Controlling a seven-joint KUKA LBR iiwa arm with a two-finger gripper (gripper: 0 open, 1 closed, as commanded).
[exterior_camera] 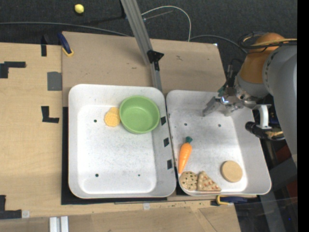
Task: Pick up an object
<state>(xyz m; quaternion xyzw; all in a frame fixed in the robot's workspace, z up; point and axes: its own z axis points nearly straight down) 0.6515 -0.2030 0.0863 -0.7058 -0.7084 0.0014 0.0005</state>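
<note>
Cookies (189, 181) lie nearest; end effector (223, 105) hovers open and empty above the right bin (251, 151), must descend onto something.

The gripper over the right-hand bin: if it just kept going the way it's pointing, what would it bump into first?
Most likely the bare floor of the right bin. The gripper seems to point down and leftward, well short of the carrot. Its height and exact tilt are unclear from this slanted view.

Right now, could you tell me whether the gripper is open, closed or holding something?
Gripper: open, holding nothing; it sits above the bare upper part of the right bin, apart from the carrot.
</note>
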